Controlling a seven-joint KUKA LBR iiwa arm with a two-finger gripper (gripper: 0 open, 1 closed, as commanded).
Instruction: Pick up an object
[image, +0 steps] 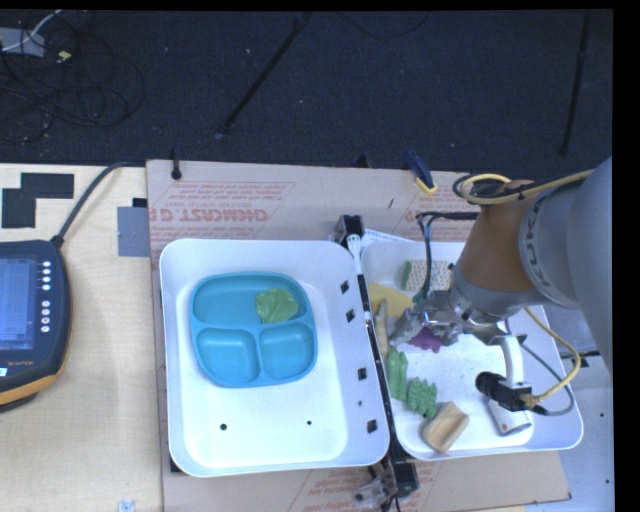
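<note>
My gripper (422, 322) is low in the right bin (560, 425), near its middle. A purple object (430, 341) lies right under the gripper tip, partly hidden by it; I cannot see whether it is held. A yellow piece (385, 298) lies just left of the gripper. Two green leafy pieces (398, 368) (422, 396) lie in front of it, and a tan block (444, 427) rests near the bin's front edge. A pale speckled item (428, 273) sits behind the gripper.
The left bin (200, 420) holds a blue divided plate (240, 350) with a light green item (277, 305) in its back right compartment. A handheld control pad (25, 310) lies on the bench at far left. The arm (510, 250) covers the right bin's back right.
</note>
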